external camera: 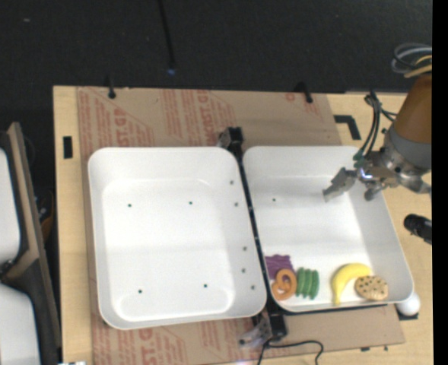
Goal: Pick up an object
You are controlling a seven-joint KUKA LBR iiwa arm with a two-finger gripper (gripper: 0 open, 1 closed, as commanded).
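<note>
The right bin (326,226) serves as the reference landmark. The gripper (351,182) hangs over the far right part of this bin, near its back wall, with the orange-banded wrist just outside the bin's right rim. One finger (335,188) points toward the bin's centre, a second, shorter one (369,192) sits nearer the rim; the claw is spread, with nothing between the fingers.

All objects lie along the near wall of the right bin, well apart from the gripper. From the divider side outward: a purple piece (276,263), an orange ring (284,284) touching it, a green ridged piece (307,282), a yellow banana (347,278), and a speckled cookie (370,287) resting against the banana.

The left bin (170,234) adjoins the right bin along the divider.
</note>
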